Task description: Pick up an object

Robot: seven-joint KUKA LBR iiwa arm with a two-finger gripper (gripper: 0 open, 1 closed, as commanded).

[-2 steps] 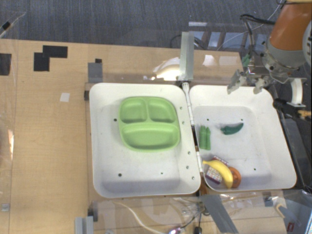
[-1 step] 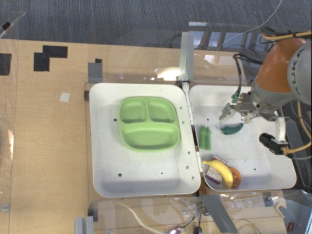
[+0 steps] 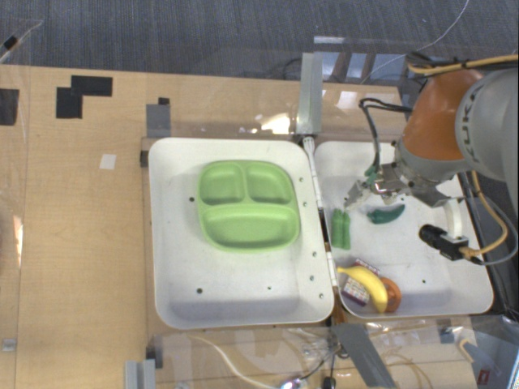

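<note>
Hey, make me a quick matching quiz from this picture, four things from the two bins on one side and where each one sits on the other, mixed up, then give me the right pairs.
Things:
1. green divided plate
2. banana
3. green block
4. dark green curved piece

Places:
A. right bin, near front edge
B. middle of left bin
C. right bin, just below the gripper
D. right bin, against the wall shared with the left bin

Pairs: 1-B, 2-A, 3-D, 4-C

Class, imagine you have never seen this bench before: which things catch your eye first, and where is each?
The grey arm with its orange band reaches over the right bin, its gripper above a dark green object. A green divided plate sits in the left bin. A banana lies at the right bin's near edge.
</note>
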